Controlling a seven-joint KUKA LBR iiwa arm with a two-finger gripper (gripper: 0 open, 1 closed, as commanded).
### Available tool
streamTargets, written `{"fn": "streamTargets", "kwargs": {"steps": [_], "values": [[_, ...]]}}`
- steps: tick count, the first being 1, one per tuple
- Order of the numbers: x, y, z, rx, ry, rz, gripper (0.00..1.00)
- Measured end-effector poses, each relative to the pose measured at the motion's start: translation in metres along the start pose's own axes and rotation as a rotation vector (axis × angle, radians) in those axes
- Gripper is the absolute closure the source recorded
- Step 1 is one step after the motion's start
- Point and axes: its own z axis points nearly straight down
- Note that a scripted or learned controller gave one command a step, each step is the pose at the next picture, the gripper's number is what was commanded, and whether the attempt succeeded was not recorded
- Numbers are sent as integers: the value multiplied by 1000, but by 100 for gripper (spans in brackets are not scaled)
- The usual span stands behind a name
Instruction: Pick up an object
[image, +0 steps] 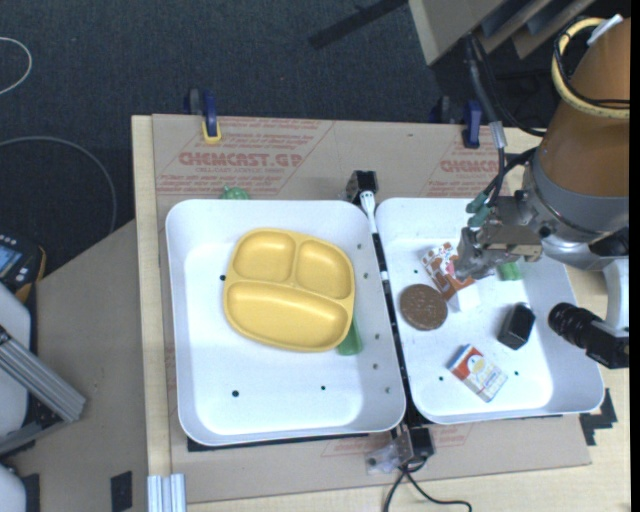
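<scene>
- A small red-and-white packet (440, 268) lies in the right bin (560, 395), touching the left side of my gripper (478, 262); its long axis runs up-left to down-right.
- I cannot tell how the gripper is set, or whether it has the packet.
- Below-left of it sits a brown disc (424, 307); below, a black block (516, 325) and another packet (477, 371).

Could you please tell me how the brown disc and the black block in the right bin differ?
The brown disc is round and flat, while the black block is angular and looks thicker. The disc lies near the bin's left wall; the block lies further right. The disc looks wider than the block. Both rest in the right bin, apart from the gripper.
</scene>
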Motion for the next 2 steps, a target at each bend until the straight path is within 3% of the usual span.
{"fn": "streamTargets", "kwargs": {"steps": [1,2], "values": [[-80,2,4,6,-5,11,100],[-125,-1,57,16,0,7,100]]}}
